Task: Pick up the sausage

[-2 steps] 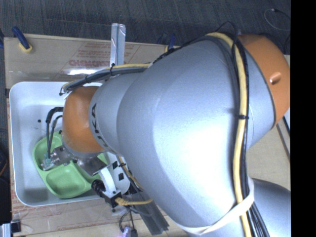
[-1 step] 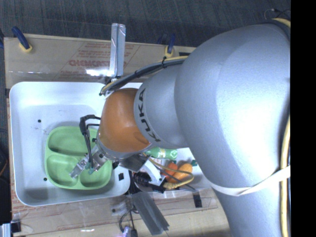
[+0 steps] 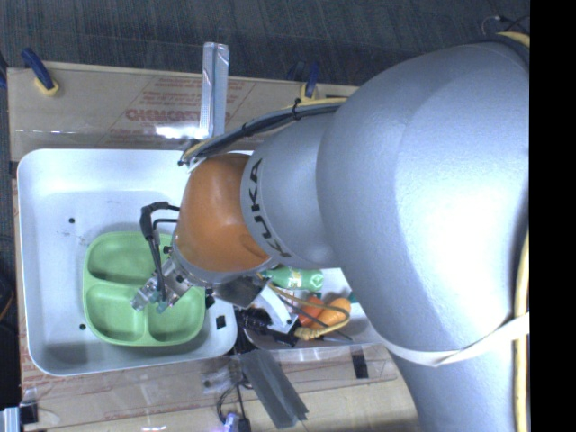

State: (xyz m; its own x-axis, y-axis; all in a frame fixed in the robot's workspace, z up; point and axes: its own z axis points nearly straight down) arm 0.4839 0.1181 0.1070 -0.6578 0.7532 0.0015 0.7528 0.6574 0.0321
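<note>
My gripper (image 3: 153, 298) hangs low over a green divided plate (image 3: 112, 309) in the left white bin (image 3: 54, 205), at the plate's right-hand compartments. The wrist's orange band (image 3: 216, 214) sits just above it. I cannot make out anything held at its tip. Under the arm, at the left end of the right bin, lies an orange-red oblong thing (image 3: 326, 311) that may be the sausage. It is well to the right of the gripper and partly hidden by the arm.
A green and white object (image 3: 304, 279) lies just above the orange-red thing. The grey arm covers most of the right bin. The wall between the two bins (image 3: 225, 327) runs just right of the plate.
</note>
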